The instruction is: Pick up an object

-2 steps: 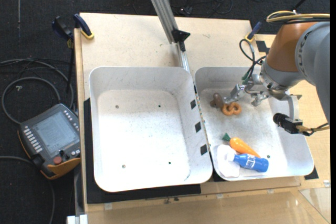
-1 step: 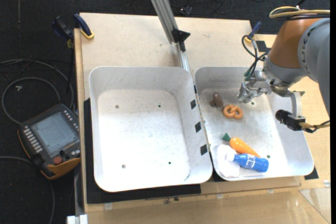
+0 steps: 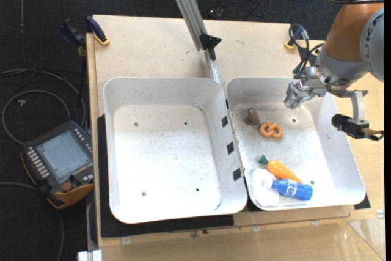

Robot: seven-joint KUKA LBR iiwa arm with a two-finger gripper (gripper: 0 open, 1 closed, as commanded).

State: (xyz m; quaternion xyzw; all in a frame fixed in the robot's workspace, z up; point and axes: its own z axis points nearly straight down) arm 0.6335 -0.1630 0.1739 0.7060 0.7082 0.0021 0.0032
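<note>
Camera view: gripper (image 3: 294, 96) hangs upper right over right bin (image 3: 342, 156), apparently poised above pretzel (image 3: 270, 130); claw state unreadable.

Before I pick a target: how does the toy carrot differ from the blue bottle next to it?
The toy carrot is orange with a green tip; the blue bottle is blue with a white label band. The carrot tapers to one end; the bottle looks cylindrical. The carrot lies farther from the bin's near rim than the bottle. Both lie on their sides in the right bin, side by side.
</note>
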